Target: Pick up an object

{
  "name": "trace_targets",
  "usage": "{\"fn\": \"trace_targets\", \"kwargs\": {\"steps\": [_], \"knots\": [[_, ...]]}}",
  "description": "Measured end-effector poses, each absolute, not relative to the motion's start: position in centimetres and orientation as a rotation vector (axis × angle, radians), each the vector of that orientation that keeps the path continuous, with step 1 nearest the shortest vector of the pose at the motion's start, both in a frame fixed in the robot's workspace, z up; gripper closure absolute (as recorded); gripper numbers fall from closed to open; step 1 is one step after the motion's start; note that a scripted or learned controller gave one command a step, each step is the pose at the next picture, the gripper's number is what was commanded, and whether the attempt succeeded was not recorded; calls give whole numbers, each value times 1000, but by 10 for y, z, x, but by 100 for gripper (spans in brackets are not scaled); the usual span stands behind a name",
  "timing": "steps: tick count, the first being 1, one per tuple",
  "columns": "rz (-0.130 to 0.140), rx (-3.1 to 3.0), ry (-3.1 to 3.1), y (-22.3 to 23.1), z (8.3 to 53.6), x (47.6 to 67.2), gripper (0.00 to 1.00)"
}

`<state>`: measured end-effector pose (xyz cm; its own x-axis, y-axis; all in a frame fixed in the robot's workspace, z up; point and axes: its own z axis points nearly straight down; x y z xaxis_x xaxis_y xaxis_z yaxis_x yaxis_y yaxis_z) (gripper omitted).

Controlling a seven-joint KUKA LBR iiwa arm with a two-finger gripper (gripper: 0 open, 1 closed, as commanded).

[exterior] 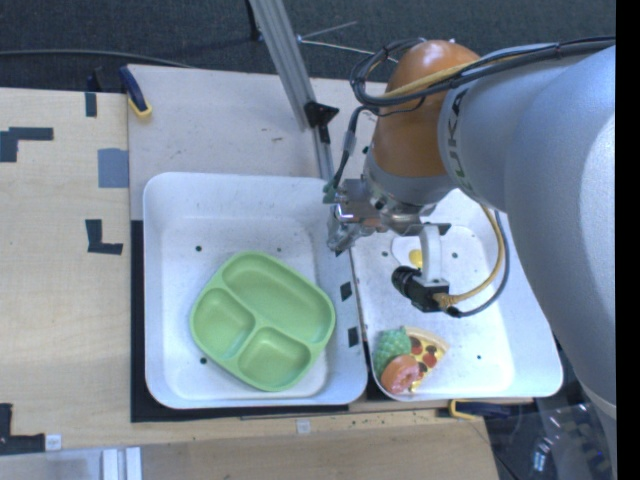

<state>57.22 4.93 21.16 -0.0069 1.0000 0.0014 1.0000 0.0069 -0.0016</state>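
Pale wood-grain worktop [60, 298], marked with a few dark tape patches, fills the left and lower parts of the frame and carries two shallow white bins set side by side. Lying in the left white bin [170, 208] is a light green plastic divided plate with three compartments [262, 320], toward that bin's lower middle. Resting in the right white bin [500, 363] at its lower left corner is a small cluster of toy food, a green leafy piece against a red-and-yellow piece shaped like a pizza slice [408, 358]. A grey robot arm with an orange band [480, 118] comes in from the right of the frame and ends at the end effector [345, 230], which hangs over the shared wall between the two bins, near the upper middle of the picture. Nothing shows between its tips, and whether they are apart or together I cannot tell, since wrist hardware and cables crowd that spot. From the end effector the green plate lies down and to the left, the toy food down and slightly to the right; both sit near, neither touching it. The plate is broad and flat with its long axis running diagonally from upper left to lower right, so its raised rim looks the likelier place to grip. The toy food looks the more compact target, though it is tucked against the bin's wall.
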Motion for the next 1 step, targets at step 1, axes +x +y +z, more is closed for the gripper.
{"fn": "trace_targets", "kwargs": {"steps": [1], "knots": [[-3,-2213,-2229,100,226,594,100]]}}
